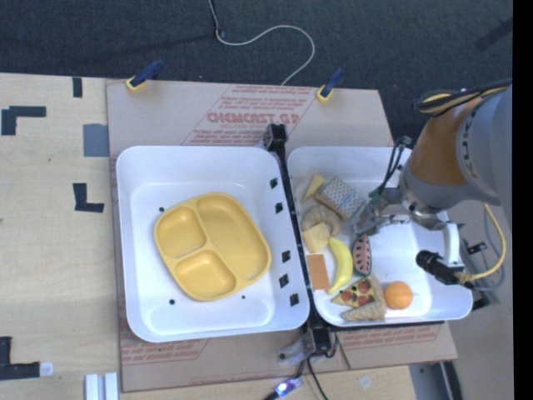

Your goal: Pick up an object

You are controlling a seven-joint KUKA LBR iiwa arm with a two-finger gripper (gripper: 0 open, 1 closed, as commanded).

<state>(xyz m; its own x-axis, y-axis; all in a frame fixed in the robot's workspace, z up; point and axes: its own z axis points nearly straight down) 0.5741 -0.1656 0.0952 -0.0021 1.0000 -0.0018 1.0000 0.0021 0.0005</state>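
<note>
The tabletop [50, 223] carries a cardboard sheet [250, 115] with red print, held by two blue-and-yellow clamps at its far edge. Two shallow white bins sit side by side on the sheet.

The arm [458, 152], grey with an orange band, enters from the right and reaches down into the right bin.

The left bin [141, 182] holds one yellow divided tray [211, 245] with three compartments, lying flat near the bin's centre.

The right bin [441, 302] holds a cluster of toy food along its left half. A grey patterned block [339, 195] lies toward the far end, with a pale yellow wedge [313, 187] just beside it. A yellow banana [340, 263] lies near the middle, a watermelon slice [362, 254] touching its right side. A pizza slice [361, 297] lies at the near end, and an orange [399, 295] sits just beside it, apart from the cluster.

The gripper [366, 220] is low in the right bin, just above the watermelon slice and near the grey patterned block. Whether it is spread or pressed together cannot be told from this view.
</note>
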